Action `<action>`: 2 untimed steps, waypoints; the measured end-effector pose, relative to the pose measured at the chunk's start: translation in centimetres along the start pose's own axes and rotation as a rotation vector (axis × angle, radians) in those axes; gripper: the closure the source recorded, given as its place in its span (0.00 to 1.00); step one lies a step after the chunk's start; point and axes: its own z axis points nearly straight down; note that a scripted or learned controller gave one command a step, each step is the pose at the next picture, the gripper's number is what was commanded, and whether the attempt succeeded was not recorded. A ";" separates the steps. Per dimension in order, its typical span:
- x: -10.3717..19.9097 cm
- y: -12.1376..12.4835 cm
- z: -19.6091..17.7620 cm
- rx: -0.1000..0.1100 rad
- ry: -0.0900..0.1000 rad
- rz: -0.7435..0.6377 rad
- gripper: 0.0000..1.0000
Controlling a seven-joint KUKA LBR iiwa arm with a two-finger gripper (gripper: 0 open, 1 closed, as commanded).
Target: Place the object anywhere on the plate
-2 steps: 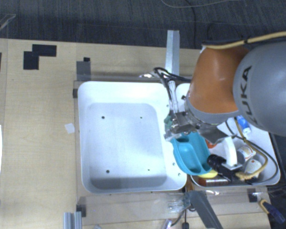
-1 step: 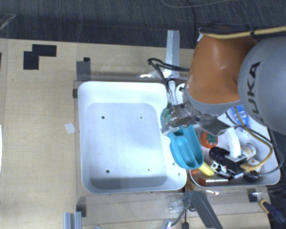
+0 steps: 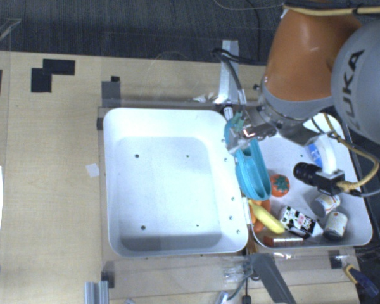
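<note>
Against the left wall of the right bin, close to the rim it shares with the left bin, a blue dish stands on its edge. It is long and curved and leans a little, its upper end toward the far side of the bench and its lower end toward the near side. The gripper is directly above that upper end, so close that the top of the dish meets the claw in this slanted view. Whether the claw is apart, together or clamped on the dish cannot be told, since the wrist and the dish cover the spot where they meet.

Just to the right of the dish's lower half lies a small orange-red ball, touching it or nearly so. Below the dish's lower end is a yellow banana, angled toward the near right corner, with a black-and-white box just beside its tip. A pale can lies further right, near the bin's wall, and a blue-and-white bottle lies toward the far right.

The arm, orange above grey, hangs over the far half of the right bin.
</note>
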 end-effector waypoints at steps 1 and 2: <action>1.5 2.2 -10.3 -0.001 0.000 -0.071 1.00; 5.3 -0.4 -10.8 0.000 0.000 -0.243 1.00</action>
